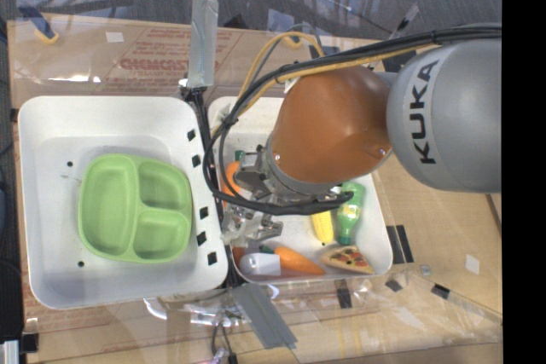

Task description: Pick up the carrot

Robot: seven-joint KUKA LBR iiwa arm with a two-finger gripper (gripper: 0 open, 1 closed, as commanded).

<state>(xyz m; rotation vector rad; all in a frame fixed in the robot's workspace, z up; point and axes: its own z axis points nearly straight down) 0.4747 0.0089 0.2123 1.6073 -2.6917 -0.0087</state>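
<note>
The carrot is a long orange piece lying along the front wall of the right bin, its left end touching a white object. My gripper hangs low in that bin's left half, just above and to the left of the carrot. The orange wrist band and the grey arm hide the bin's middle and back.
A yellow corn cob, a green bottle and a pizza slice lie to the right of the carrot. Another orange item peeks out by the bin's left wall. The left bin holds a green divided plate.
</note>
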